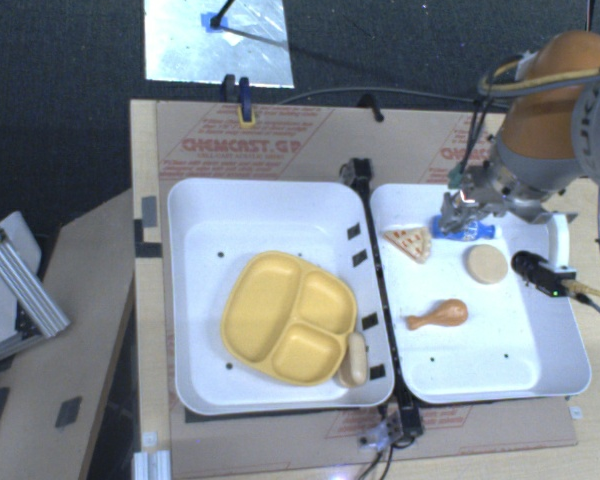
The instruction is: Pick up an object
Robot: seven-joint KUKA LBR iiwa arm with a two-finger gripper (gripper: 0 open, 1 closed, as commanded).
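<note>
In the upper right of the frame the pincer (462, 208) hangs low over a blue object (467, 229) at the far edge of the right bin (555, 368); whether it grips anything cannot be told. Just left lies a pizza slice (408, 242), with a round cookie (487, 264) and drumstick (439, 315) below. The left bin (195, 268) holds a yellow divided tray (290, 316) with a beige piece (355, 358) beside it.

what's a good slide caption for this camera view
KUKA arm's gripper hangs over a blue item in the right bin, near pizza slice, round cookie and drumstick.
</note>
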